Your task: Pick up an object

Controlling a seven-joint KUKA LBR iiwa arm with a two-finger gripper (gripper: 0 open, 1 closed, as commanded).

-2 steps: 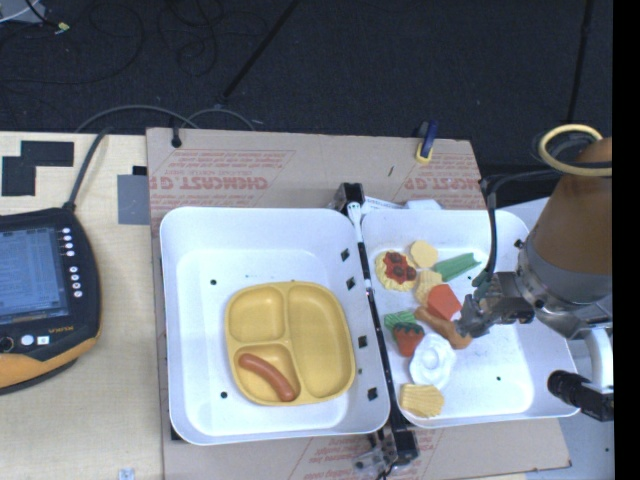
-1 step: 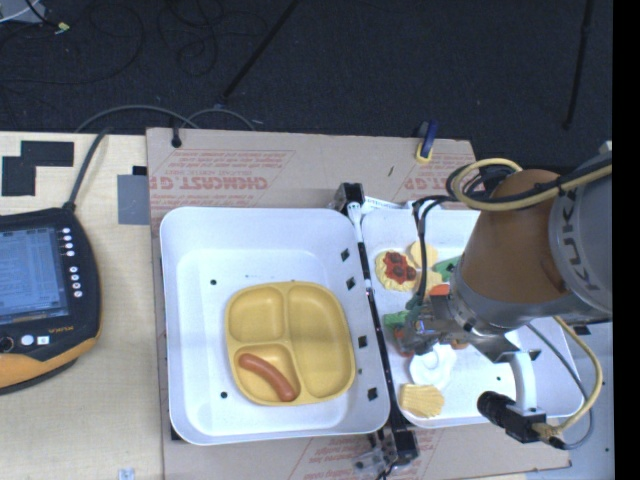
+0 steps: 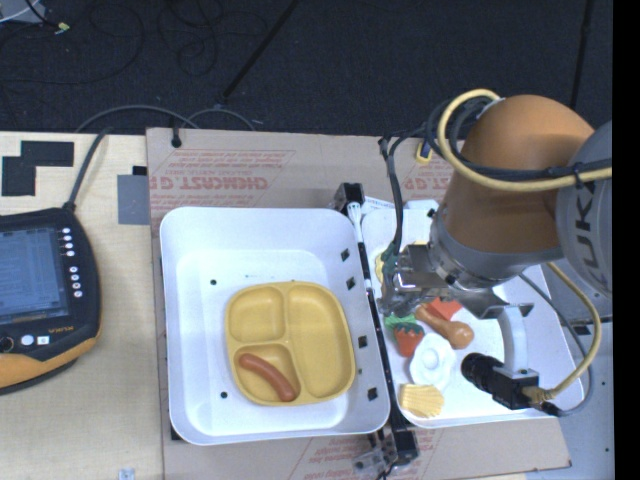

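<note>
My gripper [image 3: 404,276] hangs low over the left part of the right bin [image 3: 548,320], under the orange wrist. Just below it lie an orange-brown toy sausage [image 3: 446,326] and a red toy strawberry with green leaves [image 3: 407,339]. A white fried egg toy [image 3: 430,362] and a yellow ridged chip [image 3: 422,400] lie nearer the bin's front edge. I see nothing held in the gripper. Part of the right bin is hidden by the arm.
The left bin [image 3: 200,243] holds a yellow divided plate [image 3: 335,318] with a reddish sausage [image 3: 267,375] in its front compartment. A black divider with clips [image 3: 362,298] runs between the bins. A teach pendant [image 3: 40,283] lies at the far left of the bench.
</note>
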